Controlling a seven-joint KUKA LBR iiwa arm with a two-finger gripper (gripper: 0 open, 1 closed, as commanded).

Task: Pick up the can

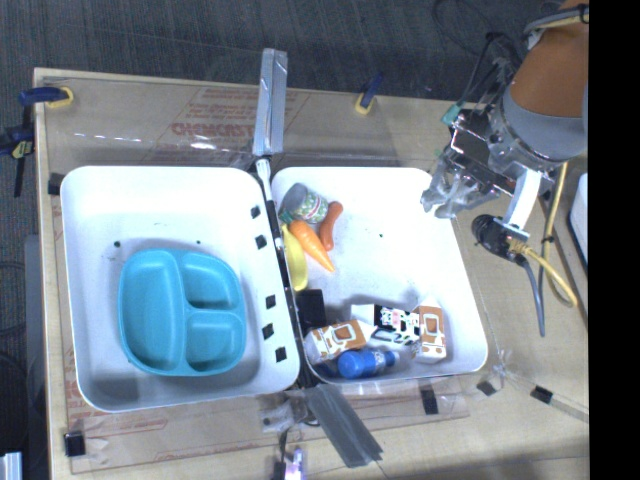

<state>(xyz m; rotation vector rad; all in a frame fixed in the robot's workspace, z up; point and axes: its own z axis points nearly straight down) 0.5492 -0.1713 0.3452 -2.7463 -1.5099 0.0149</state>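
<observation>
We should swing the gripper (pixel 443 196), its jaws' state unclear to us, left across the right bin (pixel 455 243) and descend squarely over the can (pixel 303 206), clear of the carrot (pixel 312 246).

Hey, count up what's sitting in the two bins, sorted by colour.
Blue: 2, divided plate and blue bottle
Orange: 2, carrots
Yellow: 1, banana
Black: 1, block
Multicoloured: 4, can and three cartons
Total: 10

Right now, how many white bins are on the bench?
2. The left bin holds a blue divided plate. The right bin holds the can, a carrot and small cartons along its near edge. None looks hidden.
</observation>
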